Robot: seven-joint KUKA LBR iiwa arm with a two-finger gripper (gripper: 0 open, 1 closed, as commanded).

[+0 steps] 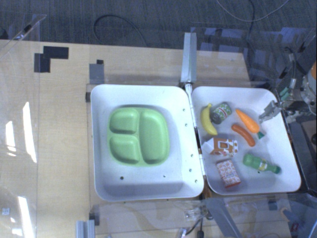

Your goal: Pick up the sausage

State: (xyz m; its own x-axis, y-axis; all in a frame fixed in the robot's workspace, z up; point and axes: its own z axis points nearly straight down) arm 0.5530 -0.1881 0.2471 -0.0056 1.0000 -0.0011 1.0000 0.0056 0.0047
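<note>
The sausage (243, 134), a short orange-red link, lies slanted in the right half of the right bin (292, 155). It sits just below an orange carrot (247, 121) and almost touches it. My gripper (278, 114) hangs over the bin's right rim, up and to the right of the sausage and clear of it. It is open with nothing between its fingers.
The right bin also holds a banana (208, 119), a small can (220, 112), a small carton (224, 146), a red-and-white box (228, 173) and a green bottle (261, 164). A green divided plate (138, 135) rests in the left bin (101, 177).
</note>
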